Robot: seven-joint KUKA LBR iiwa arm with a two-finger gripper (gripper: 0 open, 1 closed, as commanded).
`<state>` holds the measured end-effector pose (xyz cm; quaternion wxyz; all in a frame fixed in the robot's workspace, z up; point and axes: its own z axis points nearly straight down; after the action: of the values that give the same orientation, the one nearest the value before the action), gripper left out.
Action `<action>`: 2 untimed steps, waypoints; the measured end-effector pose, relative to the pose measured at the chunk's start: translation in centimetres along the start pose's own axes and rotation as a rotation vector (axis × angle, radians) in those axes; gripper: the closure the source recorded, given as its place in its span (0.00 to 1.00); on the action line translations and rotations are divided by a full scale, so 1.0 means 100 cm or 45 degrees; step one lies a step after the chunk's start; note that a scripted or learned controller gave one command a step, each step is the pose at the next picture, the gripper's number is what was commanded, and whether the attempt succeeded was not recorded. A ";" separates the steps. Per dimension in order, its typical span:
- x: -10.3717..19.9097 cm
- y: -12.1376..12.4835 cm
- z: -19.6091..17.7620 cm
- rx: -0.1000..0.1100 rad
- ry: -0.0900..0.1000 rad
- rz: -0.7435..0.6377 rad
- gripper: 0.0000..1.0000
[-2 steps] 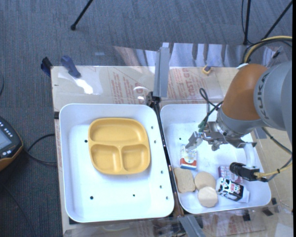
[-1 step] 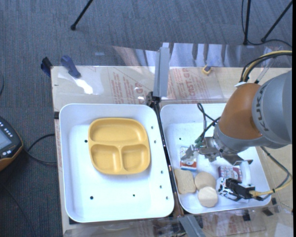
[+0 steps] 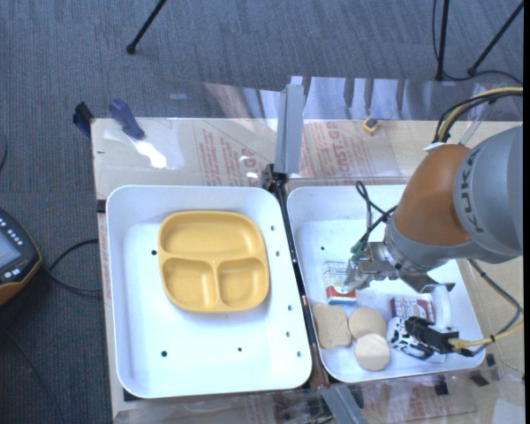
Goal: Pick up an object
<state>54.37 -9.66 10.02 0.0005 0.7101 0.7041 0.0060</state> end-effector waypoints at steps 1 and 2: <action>0.000 0.000 0.000 0.001 0.000 0.000 0.00; -0.002 -0.070 0.003 0.025 -0.005 -0.007 0.00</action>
<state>47.41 -9.78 9.67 -0.0052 0.7081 0.7061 -0.0024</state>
